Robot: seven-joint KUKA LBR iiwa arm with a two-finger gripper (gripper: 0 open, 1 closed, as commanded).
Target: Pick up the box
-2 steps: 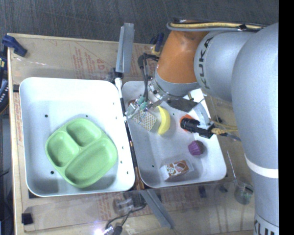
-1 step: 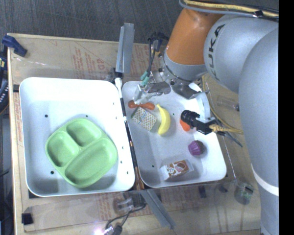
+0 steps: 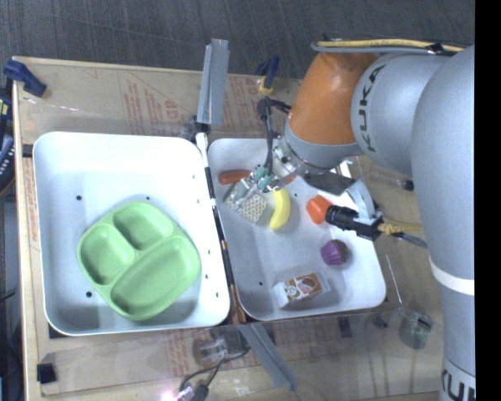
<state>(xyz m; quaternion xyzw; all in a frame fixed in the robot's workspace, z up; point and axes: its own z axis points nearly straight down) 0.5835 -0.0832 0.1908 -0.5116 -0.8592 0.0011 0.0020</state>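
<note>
Left bin point(image 3: 58, 224): shallow white plastic, rounded corners, holding a green divided plate point(image 3: 139, 260), glossy, three compartments, nothing on it. Right bin point(image 3: 367, 286), touching the left bin's right wall, carries the clutter. Going right from that shared wall: a reddish sausage-shaped piece point(image 3: 233, 175) near the back, then the end effector point(image 3: 256, 187) low over a pale speckled item point(image 3: 252, 208) that is too small to identify. Cannot tell if the end effector is apart or together; nothing visibly clamped. Just right of it, a smooth yellow banana point(image 3: 279, 210), curved, toy-like plastic. The box point(image 3: 301, 289) lies flat near the right bin's front wall, well apart from the end effector; small, rectangular, printed cardboard look, white and brown-red graphics. Further right, an orange rounded piece point(image 3: 317, 210) and a purple rounded piece point(image 3: 335, 252), both matte. Tabletop point(image 3: 108, 98) is brown board with printed markings.

Progress: box untouched, not lifted. Judging from this, the end effector is over the wrong spot; reach, grasp and lift all remain.
</note>
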